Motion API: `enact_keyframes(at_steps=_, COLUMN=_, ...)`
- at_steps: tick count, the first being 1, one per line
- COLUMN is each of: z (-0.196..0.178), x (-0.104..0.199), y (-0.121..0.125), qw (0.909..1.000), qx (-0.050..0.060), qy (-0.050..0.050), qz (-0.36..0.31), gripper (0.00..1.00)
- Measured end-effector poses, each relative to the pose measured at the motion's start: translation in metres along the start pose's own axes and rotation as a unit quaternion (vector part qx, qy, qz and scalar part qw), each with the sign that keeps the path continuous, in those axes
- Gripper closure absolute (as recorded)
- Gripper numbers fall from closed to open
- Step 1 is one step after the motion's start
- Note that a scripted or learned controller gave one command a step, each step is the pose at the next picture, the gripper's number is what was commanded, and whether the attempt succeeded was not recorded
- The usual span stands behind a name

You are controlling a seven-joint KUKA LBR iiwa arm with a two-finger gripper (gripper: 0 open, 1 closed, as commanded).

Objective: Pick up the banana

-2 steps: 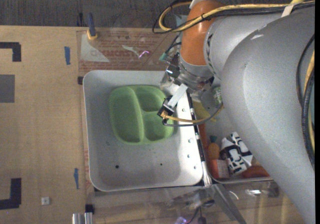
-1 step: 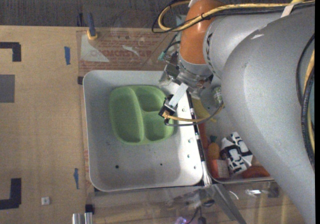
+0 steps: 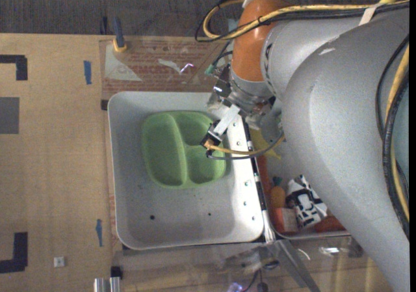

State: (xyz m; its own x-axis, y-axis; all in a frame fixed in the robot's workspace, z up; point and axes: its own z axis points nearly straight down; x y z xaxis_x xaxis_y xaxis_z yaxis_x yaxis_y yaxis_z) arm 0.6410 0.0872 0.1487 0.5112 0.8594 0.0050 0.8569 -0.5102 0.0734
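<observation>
A patch of yellow (image 3: pixel 268 139) that looks like the banana shows at the near-left end of the right bin (image 3: pixel 268 216), mostly hidden under the arm. My gripper (image 3: pixel 255 114) hangs over the divide between the two bins, right above that yellow patch, below the orange wrist band (image 3: pixel 250 37). Whether it touches the banana cannot be made out.
A green divided plate (image 3: pixel 172 151) lies in the left bin (image 3: pixel 130 206). In the right bin lie an orange piece (image 3: pixel 278 197), a black-and-white object (image 3: pixel 305 204) and something red (image 3: pixel 328 222). The grey arm covers most of the right bin.
</observation>
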Motion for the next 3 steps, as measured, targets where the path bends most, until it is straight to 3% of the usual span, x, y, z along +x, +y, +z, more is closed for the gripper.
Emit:
enact_keyframes(at_steps=1, z=0.0, x=0.0, y=0.0, qw=0.9999, qx=0.0, qy=0.0, qz=-0.012, gripper=0.0)
enact_keyframes(at_steps=2, z=0.002, x=0.003, y=0.006, qw=0.9985, qx=-0.004, qy=0.001, qz=0.054, gripper=0.0)
enact_keyframes(at_steps=3, z=-0.012, x=-0.012, y=0.019, qw=0.998, qx=-0.011, qy=-0.008, qz=0.062, gripper=1.0)
